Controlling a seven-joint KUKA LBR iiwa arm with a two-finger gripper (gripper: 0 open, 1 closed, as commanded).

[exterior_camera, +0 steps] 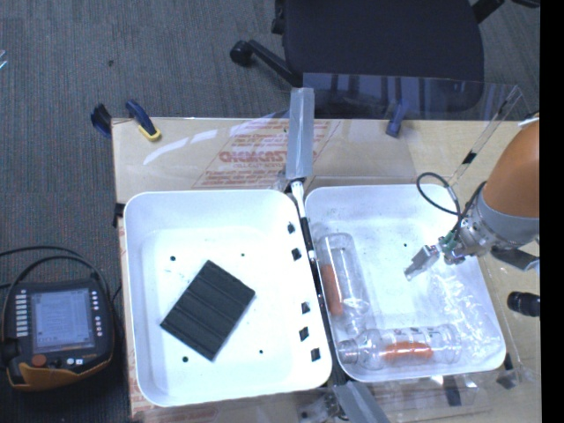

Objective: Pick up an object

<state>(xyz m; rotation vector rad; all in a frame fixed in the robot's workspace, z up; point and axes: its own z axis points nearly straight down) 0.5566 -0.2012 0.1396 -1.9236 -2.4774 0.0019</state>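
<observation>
Wooden bench bearing two white bins, side by side.

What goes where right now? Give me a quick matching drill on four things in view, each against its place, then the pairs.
Things:
1. black ridged pad
2. clear plastic bottle with an orange insert
3. gripper
4. teach pendant

Places:
A. on the floor, left of the bench
B. lying flat in the left bin
C. above the right bin, near its right side
D. lying along the near wall of the right bin

Pairs: 1-B, 2-D, 3-C, 4-A
</observation>
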